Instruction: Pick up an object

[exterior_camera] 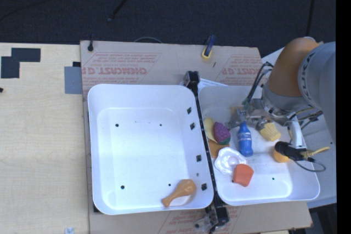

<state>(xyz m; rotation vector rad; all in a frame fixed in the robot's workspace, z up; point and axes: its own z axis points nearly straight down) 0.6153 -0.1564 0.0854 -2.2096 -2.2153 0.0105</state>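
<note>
Fingers [253, 117] come first, and you cannot tell how far apart they stand: in the camera view the wrist and its cables cover them, and nothing shows between them. They hang over the right bin [307, 190], just above a blue bottle [245, 141], which looks like your nearest candidate. Judge it as light, stiff plastic with a smooth and probably slippery skin. Take it across the body below the narrow cap, since a grip on the cap could let it swing or slip out. Close around it lie a purple toy [221, 132], a white crumpled piece [227, 160], a red-orange cup [243, 175] and a ribbed yellow piece [269, 131], so expect crowding on the way down. A tan drumstick toy [180, 192] lies alone in the left bin [109, 96]. Whether the bottle stands or lies, you cannot say. An orange thing [281, 155] is half covered by a black part.
</note>
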